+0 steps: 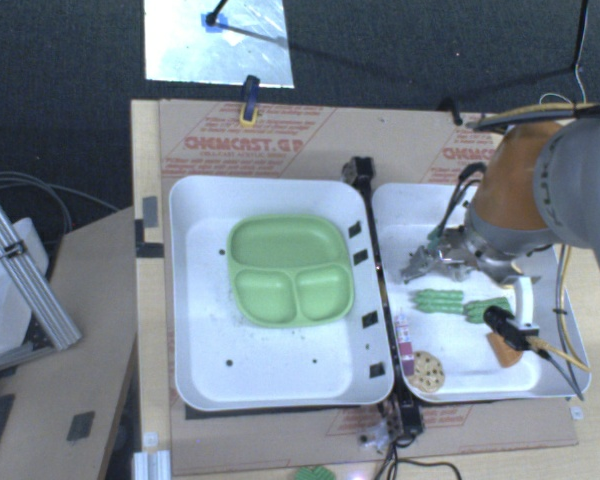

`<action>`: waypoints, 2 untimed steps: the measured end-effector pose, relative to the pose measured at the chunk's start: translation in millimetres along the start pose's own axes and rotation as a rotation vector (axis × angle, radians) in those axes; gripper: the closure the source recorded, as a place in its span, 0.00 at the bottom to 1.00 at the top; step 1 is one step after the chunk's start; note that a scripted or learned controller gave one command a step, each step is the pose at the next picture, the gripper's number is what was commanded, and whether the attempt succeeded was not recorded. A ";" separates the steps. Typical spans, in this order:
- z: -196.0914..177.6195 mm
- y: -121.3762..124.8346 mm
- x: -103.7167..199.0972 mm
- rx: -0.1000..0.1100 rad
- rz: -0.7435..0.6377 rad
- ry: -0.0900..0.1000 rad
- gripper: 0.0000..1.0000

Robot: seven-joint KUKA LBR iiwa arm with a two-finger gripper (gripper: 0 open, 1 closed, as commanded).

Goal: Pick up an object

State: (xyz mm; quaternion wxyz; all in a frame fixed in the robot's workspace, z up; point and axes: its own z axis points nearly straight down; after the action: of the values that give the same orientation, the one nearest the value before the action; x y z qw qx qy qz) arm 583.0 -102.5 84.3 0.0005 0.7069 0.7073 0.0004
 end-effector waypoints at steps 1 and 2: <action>-1.0 5.7 -61.6 -0.002 0.003 -0.002 0.00; 0.2 -16.9 -61.2 0.003 0.000 0.000 0.00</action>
State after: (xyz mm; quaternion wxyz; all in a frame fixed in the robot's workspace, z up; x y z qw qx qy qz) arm 566.1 -163.7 84.1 -0.0005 0.7071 0.7071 -0.0004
